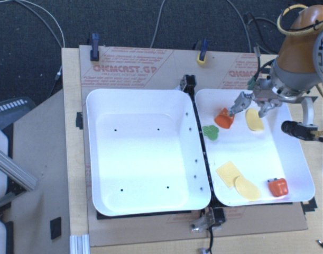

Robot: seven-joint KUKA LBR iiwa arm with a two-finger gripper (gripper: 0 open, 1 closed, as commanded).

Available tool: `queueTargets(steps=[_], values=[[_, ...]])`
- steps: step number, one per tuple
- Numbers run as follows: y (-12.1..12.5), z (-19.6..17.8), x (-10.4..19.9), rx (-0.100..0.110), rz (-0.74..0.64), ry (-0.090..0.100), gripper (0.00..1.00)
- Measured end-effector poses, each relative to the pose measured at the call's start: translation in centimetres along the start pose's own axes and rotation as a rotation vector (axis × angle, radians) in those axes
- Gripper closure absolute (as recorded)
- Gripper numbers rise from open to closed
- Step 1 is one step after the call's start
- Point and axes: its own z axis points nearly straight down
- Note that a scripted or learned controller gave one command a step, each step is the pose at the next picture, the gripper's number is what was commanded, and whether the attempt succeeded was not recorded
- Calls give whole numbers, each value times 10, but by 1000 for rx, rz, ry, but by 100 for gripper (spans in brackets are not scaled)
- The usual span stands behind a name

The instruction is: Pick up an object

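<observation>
Lying just beside the left fingertip, the orange toy piece [223, 118] was seen ungrasped; the gripper [253, 105] was spread, a yellow piece [254, 120] below it. A mis-centred closure could nudge the piece away.

A dark grey carpet floor [124, 15] lay behind the pale wooden bench [71, 142]; thin grey cables [29, 9] crossed it.

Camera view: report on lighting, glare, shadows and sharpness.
Camera view: even, bright light; the left bin floor is nearly washed out white; soft shadows only, under the arm near the pincer; the orange piece and yellow slices look slightly soft; frame edges dimmer.
</observation>
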Motion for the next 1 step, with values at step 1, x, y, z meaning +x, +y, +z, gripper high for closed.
queueTargets(steps=[1], values=[[32,118,2,8,-1,1,0]])
